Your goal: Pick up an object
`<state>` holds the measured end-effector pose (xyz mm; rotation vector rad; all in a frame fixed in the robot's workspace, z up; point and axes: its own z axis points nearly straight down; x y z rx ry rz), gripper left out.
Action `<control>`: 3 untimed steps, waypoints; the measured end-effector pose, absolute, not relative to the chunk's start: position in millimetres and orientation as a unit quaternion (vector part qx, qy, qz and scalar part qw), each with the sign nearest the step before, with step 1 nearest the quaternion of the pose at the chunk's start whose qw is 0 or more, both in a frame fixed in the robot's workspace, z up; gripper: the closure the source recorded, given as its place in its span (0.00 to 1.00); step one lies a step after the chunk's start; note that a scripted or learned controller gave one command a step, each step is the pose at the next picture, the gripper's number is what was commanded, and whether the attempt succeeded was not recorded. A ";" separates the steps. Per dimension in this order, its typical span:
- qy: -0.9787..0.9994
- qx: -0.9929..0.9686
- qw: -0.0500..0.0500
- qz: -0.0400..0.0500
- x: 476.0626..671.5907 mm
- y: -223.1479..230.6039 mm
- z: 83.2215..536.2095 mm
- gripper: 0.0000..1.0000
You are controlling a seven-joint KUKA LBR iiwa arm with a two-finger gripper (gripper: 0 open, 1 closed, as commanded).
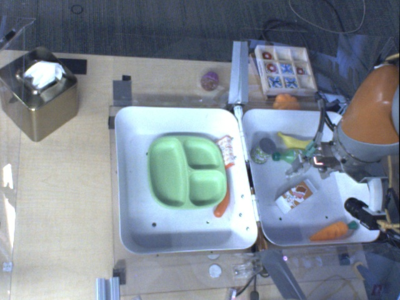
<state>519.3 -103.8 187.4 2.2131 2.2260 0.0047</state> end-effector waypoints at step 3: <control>0.715 0.699 0.003 0.002 528.0 -130.0 185.4 1.00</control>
